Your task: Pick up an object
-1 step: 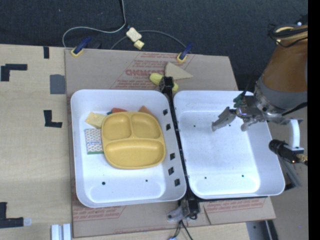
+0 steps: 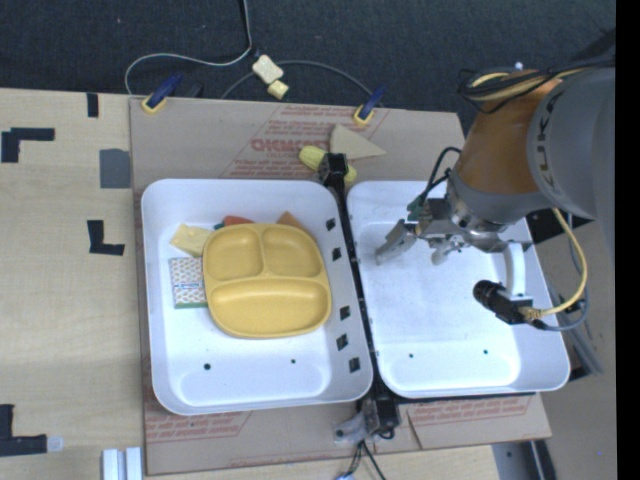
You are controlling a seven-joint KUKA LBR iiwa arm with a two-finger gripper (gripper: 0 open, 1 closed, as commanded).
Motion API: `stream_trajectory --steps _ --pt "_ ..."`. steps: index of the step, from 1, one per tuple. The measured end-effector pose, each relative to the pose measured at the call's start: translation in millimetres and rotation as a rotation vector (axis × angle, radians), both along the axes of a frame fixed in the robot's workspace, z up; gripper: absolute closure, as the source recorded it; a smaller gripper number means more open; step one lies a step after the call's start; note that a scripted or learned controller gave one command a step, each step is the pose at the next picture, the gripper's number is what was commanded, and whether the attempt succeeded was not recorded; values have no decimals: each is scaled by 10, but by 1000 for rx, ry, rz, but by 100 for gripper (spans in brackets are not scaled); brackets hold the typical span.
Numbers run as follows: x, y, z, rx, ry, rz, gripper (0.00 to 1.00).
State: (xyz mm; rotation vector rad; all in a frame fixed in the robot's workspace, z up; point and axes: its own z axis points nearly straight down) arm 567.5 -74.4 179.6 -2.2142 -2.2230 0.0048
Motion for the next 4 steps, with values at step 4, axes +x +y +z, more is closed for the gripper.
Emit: stream_trajectory --steps 4 --pt "675 126 45 -3 -8 -5 0"
